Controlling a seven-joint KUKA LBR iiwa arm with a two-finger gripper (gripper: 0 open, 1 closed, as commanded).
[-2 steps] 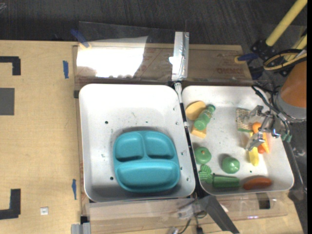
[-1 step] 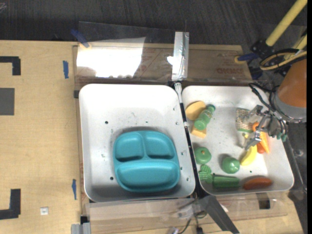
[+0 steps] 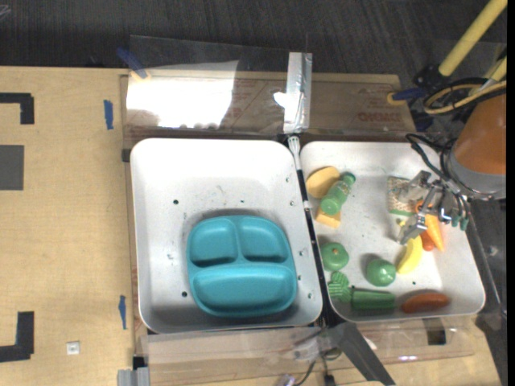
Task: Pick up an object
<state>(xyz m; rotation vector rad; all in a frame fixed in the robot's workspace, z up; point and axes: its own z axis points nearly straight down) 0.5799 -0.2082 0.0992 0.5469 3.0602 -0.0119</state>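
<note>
From the overhead camera, two white bins sat side by side on the bench. The left bin (image 3: pixel 153 175) held a teal tray (image 3: pixel 240 265), divided into compartments, lying toward that bin's near edge. The right bin (image 3: pixel 370 155) carried the small things: a yellow piece (image 3: pixel 320 180) and a green bottle (image 3: pixel 335 199) near its far left corner, a green disc (image 3: pixel 334 256) by its left wall, a green ball (image 3: pixel 380 272) nearer the middle, a dark green piece (image 3: pixel 366 299) and a red piece (image 3: pixel 424 301) along its near edge, and a banana (image 3: pixel 410 256) just right of the ball.

The arm (image 3: pixel 483 147) reached in over the right bin's right side, its orange band above the wrist. The gripper (image 3: pixel 422 215) was low among the clutter there, with an orange piece (image 3: pixel 434 233) touching or just beside its tip and the banana just below. How the claw stood I cannot tell: metal, cables and toys overlapped, and nothing showed plainly between its parts.

By my judgement the step in hand was the descent onto a target near the right bin's right wall, probably the orange piece or the banana. The next move would call for a firm closing on one thing only, then a straight lift clear of the neighbours; the crowding there risked a pinch on two things, or a slip.
</note>
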